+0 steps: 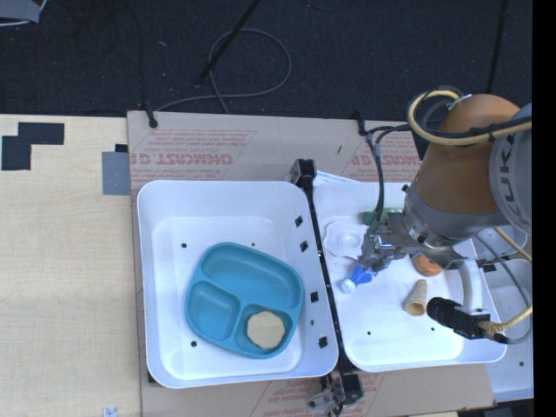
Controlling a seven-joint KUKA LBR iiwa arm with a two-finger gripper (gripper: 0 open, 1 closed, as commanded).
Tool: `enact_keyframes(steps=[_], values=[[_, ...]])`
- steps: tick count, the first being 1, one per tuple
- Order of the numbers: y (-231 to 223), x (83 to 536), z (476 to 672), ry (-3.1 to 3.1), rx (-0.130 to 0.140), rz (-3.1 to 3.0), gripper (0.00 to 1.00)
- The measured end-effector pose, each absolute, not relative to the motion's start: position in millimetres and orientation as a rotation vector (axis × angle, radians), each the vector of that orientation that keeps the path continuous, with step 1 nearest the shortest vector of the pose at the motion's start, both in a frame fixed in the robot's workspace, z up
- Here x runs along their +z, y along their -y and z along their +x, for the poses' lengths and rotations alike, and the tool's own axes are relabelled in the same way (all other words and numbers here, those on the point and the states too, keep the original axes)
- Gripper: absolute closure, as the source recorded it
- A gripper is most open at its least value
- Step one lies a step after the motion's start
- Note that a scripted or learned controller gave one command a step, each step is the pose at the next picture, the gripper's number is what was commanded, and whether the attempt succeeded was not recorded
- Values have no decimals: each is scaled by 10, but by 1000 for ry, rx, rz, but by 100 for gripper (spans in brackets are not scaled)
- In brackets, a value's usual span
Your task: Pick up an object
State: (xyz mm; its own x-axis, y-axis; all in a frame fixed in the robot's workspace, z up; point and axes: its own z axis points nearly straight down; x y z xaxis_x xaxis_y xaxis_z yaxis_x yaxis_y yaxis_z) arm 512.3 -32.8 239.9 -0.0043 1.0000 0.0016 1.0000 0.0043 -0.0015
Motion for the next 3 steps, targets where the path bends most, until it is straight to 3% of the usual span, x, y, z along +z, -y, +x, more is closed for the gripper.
enact_keyframes(steps=[2,3], values=[[-623,2263,5460,2224,2,-2215,100],[-1044,2279,5849,2224,0,-2216,100]])
